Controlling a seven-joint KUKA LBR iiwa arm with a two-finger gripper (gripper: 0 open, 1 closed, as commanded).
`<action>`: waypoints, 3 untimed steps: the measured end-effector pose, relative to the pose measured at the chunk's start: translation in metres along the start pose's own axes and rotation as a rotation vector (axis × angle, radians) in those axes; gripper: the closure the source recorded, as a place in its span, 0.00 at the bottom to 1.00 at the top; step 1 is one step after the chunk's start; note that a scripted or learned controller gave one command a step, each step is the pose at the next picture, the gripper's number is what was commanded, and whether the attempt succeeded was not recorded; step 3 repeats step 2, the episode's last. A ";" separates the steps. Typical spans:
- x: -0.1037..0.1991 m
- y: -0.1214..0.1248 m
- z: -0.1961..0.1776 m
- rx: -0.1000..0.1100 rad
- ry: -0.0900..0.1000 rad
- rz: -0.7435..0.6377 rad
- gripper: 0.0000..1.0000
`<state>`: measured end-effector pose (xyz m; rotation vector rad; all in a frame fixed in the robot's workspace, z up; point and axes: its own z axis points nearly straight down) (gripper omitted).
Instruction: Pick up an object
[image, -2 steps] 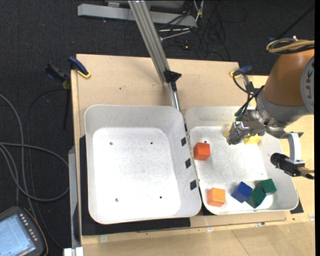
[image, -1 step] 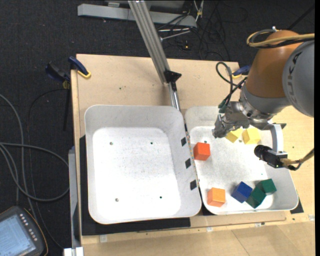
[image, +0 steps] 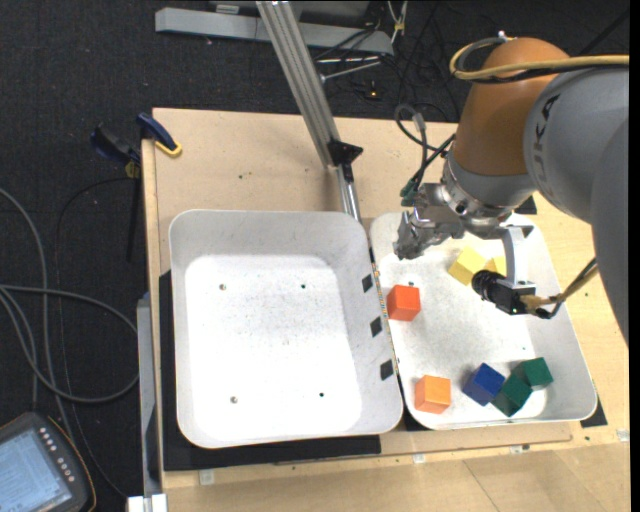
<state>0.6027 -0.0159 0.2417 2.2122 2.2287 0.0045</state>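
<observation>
The grey arm is extended inward from three o'clock toward the middle, its orange band placed at about one o'clock. The wrist is bent downward, and the gripper is pointed toward seven o'clock below it.

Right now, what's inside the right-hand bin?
The right bin holds two orange cubes, a yellow block, a blue cube and two green blocks. The arm covers its far end.

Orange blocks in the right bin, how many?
2. One orange block lies near the bin's left wall, midway down; the other orange block sits at the near edge, left of the blue block. The arm covers the far end, so more may be hidden.
</observation>
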 end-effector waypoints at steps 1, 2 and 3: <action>0.056 0.011 0.010 0.002 -0.001 -0.001 1.00; 0.099 0.026 0.016 0.001 -0.001 0.001 1.00; 0.099 0.026 0.016 0.001 -0.001 0.001 1.00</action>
